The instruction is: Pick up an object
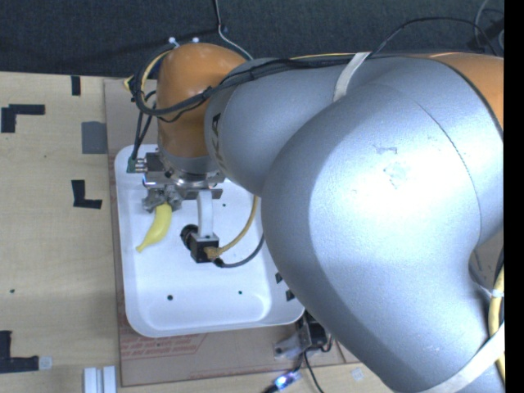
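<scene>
Yellow banana [155, 228], long axis diagonal, upper-right to lower-left, in white bin [205, 311]

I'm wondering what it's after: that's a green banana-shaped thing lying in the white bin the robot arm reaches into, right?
Not quite. The banana-shaped thing is yellow, not green. The camera view shows it lying in the white bin that the robot arm reaches into.
</scene>
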Action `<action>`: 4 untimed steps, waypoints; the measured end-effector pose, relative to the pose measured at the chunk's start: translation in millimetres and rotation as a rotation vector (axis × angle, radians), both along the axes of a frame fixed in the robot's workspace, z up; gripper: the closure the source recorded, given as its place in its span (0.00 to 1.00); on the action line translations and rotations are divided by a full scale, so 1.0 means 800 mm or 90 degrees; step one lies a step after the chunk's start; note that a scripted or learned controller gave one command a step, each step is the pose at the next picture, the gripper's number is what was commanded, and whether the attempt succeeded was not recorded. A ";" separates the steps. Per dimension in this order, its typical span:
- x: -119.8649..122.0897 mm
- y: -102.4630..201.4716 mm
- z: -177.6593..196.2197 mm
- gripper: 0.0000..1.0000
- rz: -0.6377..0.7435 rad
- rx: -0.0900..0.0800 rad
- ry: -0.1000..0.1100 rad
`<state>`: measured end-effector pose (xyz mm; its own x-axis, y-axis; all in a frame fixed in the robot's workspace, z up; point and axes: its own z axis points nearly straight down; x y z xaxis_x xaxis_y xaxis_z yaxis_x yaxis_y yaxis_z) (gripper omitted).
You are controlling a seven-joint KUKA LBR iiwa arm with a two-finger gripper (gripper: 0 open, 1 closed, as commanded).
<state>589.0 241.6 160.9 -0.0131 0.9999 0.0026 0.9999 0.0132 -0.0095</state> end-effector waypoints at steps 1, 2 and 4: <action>0.026 -0.011 0.298 1.00 -0.006 0.002 -0.016; 0.050 -0.011 0.176 1.00 -0.008 -0.005 0.000; 0.047 -0.011 0.114 1.00 -0.008 -0.005 -0.001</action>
